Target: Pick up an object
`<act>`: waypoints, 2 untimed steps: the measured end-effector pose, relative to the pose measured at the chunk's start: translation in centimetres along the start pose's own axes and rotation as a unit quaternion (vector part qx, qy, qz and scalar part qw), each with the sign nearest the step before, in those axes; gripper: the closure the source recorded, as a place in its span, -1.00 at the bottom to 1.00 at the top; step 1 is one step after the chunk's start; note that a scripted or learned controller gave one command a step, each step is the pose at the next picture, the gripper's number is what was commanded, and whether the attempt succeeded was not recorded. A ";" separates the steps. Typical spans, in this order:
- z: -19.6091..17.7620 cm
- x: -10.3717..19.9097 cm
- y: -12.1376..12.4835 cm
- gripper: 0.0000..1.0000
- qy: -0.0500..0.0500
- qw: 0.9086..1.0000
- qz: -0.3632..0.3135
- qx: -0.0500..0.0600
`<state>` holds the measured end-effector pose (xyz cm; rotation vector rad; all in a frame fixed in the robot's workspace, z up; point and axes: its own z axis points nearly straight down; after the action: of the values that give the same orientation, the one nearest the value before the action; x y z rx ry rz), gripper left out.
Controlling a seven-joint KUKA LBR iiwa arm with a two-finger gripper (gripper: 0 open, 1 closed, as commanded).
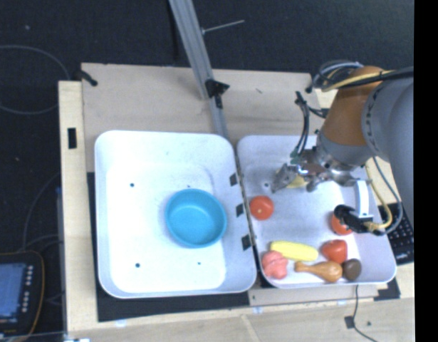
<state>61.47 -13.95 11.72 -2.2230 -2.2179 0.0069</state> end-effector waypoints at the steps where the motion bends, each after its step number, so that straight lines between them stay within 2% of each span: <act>1: 1.7 -0.1 0.0 -1.00 0.000 1.000 0.003 0.000; 2: 0.3 -0.2 0.2 1.00 0.001 1.000 0.004 -0.003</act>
<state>61.62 -14.14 11.38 -2.2349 -2.2097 -0.0023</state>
